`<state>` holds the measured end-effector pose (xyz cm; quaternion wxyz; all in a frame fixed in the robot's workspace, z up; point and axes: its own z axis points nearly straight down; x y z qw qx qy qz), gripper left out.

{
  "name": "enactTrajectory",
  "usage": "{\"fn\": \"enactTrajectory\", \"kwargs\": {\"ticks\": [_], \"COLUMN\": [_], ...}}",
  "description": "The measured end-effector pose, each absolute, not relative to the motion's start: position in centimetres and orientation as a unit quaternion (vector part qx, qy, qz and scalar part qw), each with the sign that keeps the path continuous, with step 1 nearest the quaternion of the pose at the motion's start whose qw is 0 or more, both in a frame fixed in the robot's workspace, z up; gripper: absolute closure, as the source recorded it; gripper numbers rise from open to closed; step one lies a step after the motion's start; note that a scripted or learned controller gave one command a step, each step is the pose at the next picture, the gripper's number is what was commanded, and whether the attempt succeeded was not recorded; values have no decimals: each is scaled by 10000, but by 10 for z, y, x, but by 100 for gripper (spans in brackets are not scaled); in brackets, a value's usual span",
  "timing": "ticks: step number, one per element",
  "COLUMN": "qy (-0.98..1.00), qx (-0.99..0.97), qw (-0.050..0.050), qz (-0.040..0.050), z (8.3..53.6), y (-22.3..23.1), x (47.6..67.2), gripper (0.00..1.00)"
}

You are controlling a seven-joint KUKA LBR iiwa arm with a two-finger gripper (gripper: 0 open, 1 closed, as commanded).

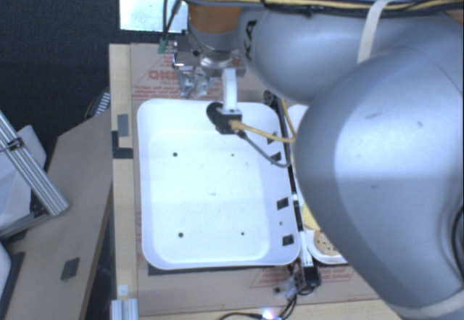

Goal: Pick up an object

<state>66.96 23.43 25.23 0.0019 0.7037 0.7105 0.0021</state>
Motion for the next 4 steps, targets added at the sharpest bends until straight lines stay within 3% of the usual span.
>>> {"fn": "enactTrajectory", "kwargs": {"ticks": [4], "qy": [7184], "qx": [6956], "qw": [58], "qz": [50], "z": [297], "y": [235], "x": [672], "gripper": [100]}}
